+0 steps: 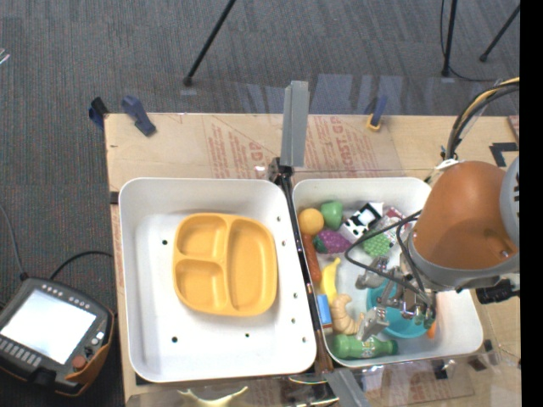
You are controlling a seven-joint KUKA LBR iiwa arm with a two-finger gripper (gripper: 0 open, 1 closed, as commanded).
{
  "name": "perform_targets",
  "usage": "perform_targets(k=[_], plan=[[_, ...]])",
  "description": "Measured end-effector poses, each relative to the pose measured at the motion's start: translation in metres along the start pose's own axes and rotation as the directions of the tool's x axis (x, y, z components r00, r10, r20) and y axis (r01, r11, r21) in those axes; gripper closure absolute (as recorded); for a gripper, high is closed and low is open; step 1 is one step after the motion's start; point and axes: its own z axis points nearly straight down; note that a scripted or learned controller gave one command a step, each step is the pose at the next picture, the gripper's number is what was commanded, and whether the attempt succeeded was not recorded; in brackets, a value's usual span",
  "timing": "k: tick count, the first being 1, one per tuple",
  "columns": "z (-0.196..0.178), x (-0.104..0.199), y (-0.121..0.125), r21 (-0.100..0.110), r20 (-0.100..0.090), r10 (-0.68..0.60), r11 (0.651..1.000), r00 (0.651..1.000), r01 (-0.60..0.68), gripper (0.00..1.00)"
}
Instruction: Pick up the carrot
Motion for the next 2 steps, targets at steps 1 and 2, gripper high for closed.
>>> perform_targets(k=[1,2], plan=[[-0.0308,0.0129,0.0503,-0.003,0.013,0.072,0.997,0.997,-0.072,0.00],[-0.0390,0.0127,0.0510,-0.002,0.011,0.068,0.998,0.998,-0.068,1.00]])
